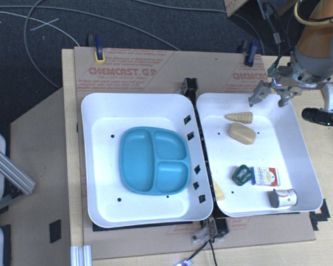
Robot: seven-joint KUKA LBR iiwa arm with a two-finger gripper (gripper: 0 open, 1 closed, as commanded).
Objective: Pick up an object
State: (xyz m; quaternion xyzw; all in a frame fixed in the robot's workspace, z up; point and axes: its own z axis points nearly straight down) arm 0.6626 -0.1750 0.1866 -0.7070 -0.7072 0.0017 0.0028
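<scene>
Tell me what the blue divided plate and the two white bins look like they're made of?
The blue plate looks like molded plastic: one uniform colour, rounded dividers, a soft matte sheen. The left bin and right bin seem to be thin formed plastic, smooth and faintly glossy, with rounded corners and curved walls, though the view leaves that open.

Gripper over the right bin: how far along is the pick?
Nothing looks picked yet. The gripper hangs open over the right bin's far edge, nothing between its fingers. The cone, soap bar, green piece, carton and can lie there. Descent, grasp and lift remain.
</scene>
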